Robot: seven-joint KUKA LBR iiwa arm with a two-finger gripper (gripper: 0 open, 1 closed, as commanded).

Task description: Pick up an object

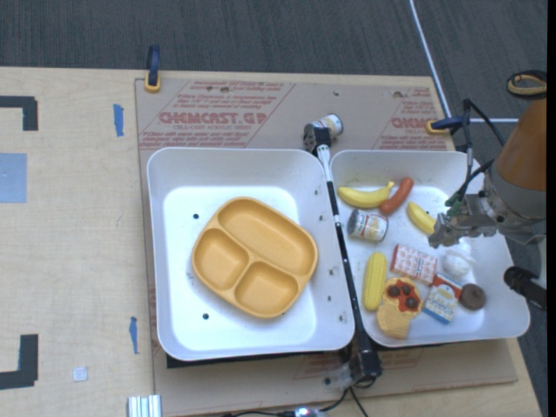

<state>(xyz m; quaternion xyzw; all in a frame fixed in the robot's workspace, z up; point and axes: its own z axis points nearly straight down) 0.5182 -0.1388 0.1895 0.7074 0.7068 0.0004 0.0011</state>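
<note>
Two shallow white plastic bins sit side by side on a pale wooden desk [69,259], each with rounded corners and a smooth, glossy wall. The left bin [165,233] carries a yellow-orange compartment plate [254,257], a rounded, matte moulding with one long section at the top and two smaller ones below, lying at a slight tilt.

The right bin [512,324] is crowded with toy food. A curved yellow banana [365,195] lies near the top, with a smooth red-orange sausage [396,195] touching its right end. A second, smaller yellow banana [420,218] lies to the right of these. Just below the first banana is a small cylindrical can [368,226] on its side, with a metallic end and a printed label. A bumpy yellow corn cob [374,280] lies upright along the bin's left wall. Beside it are a flat red-and-white packet [414,263], a pizza slice [400,302] with dark round toppings, a small printed carton [440,305], a brown ring-shaped doughnut [472,297] and a roundish white object [457,261].

The grey arm with its orange band reaches in from the right, and the pincer [448,229] hangs low over the right bin, just above the white object and beside the small banana. Whether the pincer is spread or pressed together cannot be told, and nothing visibly sits in it.
</note>
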